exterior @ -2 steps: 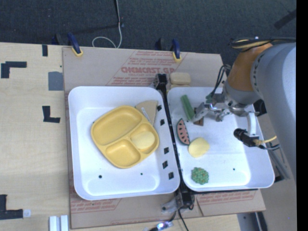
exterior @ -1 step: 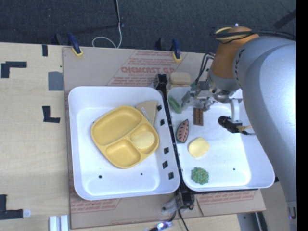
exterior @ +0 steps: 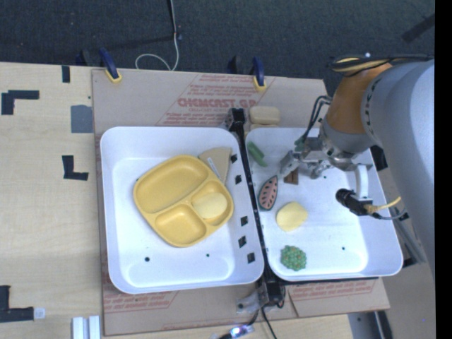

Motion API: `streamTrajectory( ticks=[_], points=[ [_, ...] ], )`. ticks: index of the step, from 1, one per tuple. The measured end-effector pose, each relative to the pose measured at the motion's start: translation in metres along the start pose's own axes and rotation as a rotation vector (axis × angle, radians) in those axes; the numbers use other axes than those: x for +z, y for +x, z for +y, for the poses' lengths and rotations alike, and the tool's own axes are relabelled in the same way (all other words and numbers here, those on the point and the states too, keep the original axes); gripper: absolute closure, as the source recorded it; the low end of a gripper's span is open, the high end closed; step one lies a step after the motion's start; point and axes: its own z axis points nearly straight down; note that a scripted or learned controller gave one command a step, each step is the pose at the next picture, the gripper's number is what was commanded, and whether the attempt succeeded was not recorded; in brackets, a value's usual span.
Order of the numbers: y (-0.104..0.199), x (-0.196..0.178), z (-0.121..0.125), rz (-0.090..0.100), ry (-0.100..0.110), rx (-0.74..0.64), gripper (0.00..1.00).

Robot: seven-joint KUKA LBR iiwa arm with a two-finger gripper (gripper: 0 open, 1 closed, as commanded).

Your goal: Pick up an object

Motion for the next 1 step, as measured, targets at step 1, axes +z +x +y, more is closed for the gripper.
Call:
streamTrajectory(
  ticks=[1],
  points=[
    [0.0427, 0.0007, -0.0166, 0.001, 0.001, -0.004, 0.00]
  ],
)
